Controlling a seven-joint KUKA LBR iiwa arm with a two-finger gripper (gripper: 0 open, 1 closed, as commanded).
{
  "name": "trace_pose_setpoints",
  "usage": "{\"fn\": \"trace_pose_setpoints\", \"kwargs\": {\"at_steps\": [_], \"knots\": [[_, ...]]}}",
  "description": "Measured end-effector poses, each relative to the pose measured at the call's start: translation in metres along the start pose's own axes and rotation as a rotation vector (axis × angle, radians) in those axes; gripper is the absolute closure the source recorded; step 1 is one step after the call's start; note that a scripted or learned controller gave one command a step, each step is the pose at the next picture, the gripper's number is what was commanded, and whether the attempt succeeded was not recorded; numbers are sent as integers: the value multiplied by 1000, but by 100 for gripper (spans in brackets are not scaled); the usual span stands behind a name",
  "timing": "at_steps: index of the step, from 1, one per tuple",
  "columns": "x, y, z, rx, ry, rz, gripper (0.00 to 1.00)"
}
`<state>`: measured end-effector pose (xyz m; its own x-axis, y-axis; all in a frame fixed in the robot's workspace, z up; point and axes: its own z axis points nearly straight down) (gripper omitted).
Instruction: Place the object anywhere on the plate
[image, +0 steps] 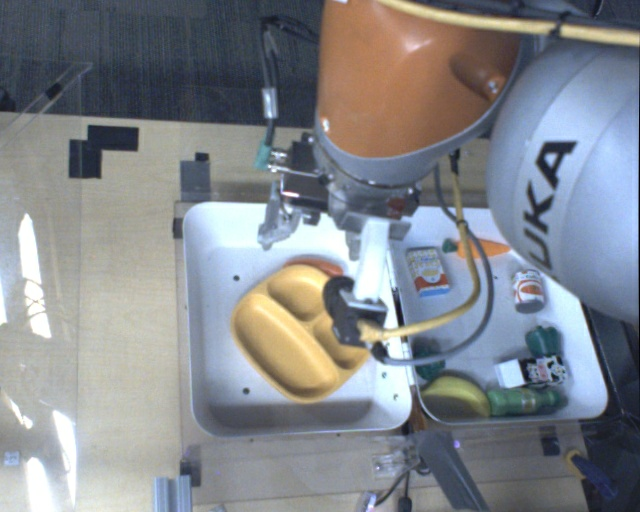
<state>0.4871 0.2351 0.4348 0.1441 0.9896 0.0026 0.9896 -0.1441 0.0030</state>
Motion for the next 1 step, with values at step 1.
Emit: {"fn": "trace_pose_setpoints", "kwargs": {"at_steps": [1], "knots": [[0,0,0,0,0,0,0]]}}
